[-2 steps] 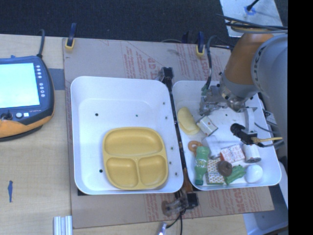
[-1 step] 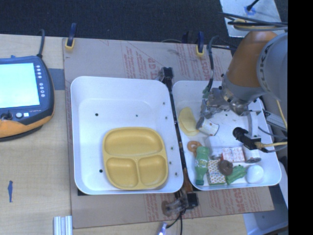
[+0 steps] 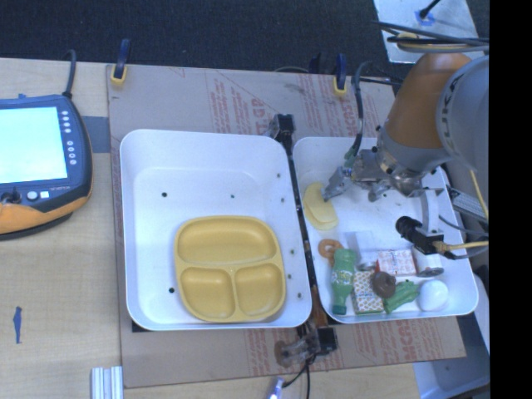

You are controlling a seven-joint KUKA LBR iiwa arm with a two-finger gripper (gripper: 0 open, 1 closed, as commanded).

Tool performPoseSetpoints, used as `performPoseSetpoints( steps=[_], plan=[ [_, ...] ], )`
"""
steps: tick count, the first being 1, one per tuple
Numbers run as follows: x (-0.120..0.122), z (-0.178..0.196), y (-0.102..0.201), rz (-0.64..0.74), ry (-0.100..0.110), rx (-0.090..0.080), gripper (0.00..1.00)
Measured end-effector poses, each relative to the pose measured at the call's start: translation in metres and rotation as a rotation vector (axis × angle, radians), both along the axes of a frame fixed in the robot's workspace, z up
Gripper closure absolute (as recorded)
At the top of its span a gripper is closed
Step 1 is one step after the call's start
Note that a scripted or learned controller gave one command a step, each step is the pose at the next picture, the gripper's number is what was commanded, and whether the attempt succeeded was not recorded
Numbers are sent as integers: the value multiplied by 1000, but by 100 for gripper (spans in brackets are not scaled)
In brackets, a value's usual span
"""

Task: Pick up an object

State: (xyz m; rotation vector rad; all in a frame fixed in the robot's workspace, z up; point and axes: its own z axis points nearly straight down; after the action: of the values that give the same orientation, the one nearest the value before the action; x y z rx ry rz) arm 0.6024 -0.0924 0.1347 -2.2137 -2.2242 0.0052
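Observation:
My gripper (image 3: 356, 188) hangs over the upper part of the right bin (image 3: 465, 306), open, with nothing between its fingers. Its left fingertip is just above and right of a pale yellow oval piece (image 3: 320, 207) that lies against the bin's left wall. Lower in the bin are an orange ring (image 3: 328, 247), a green bottle (image 3: 342, 279), a patterned cracker packet (image 3: 366, 293), a brown lump (image 3: 382, 283), a green piece (image 3: 402, 296), a red and white packet (image 3: 396, 262) and a white egg (image 3: 432, 295).
The left bin (image 3: 150, 173) holds a yellow divided plate (image 3: 231, 268) in its lower half. A tablet-like pendant (image 3: 37, 160) lies on the bench at the far left. Clamps (image 3: 120, 65) pin the cardboard under the bins.

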Motion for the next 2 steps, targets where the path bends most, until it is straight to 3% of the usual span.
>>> performPoseSetpoints(
  steps=[1, 2],
  plan=[
    [53, -44, -4, -1, 0, 1, 0],
    [55, 76, -19, -1, -5, -1, 0]
  ],
)
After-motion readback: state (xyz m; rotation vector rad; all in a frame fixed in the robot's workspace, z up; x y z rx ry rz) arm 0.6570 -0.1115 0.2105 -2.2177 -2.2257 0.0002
